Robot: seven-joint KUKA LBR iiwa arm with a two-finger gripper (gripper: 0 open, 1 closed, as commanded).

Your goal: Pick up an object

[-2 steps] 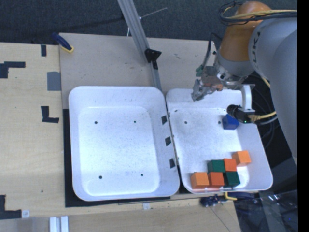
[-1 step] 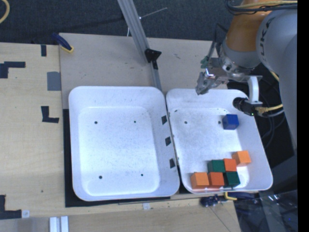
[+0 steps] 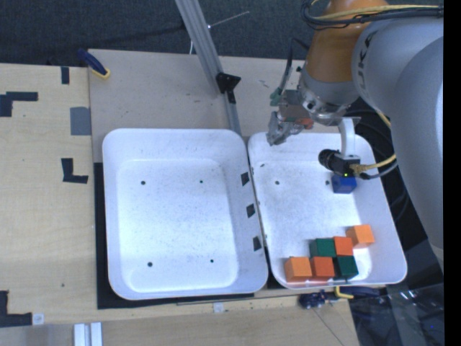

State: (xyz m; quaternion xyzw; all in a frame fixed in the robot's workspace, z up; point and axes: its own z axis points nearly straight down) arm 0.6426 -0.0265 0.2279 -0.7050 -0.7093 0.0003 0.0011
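Note:
My gripper (image 3: 279,134) hangs over the far left corner of the right bin (image 3: 288,193), near its rim. A blue block (image 3: 344,184) lies alone at the bin's right side, well right of the gripper. At the bin's near edge sits a cluster of orange blocks (image 3: 297,267) and green blocks (image 3: 323,247), with one more orange block (image 3: 360,234) at the cluster's right. No block shows at the gripper's tip.
The left bin (image 3: 115,215) stands beside the right one. A slanted metal pole (image 3: 205,42) runs down to the gap between the bins' far corners, close to the gripper. A black unit (image 3: 333,159) with a yellow cable sits above the blue block.

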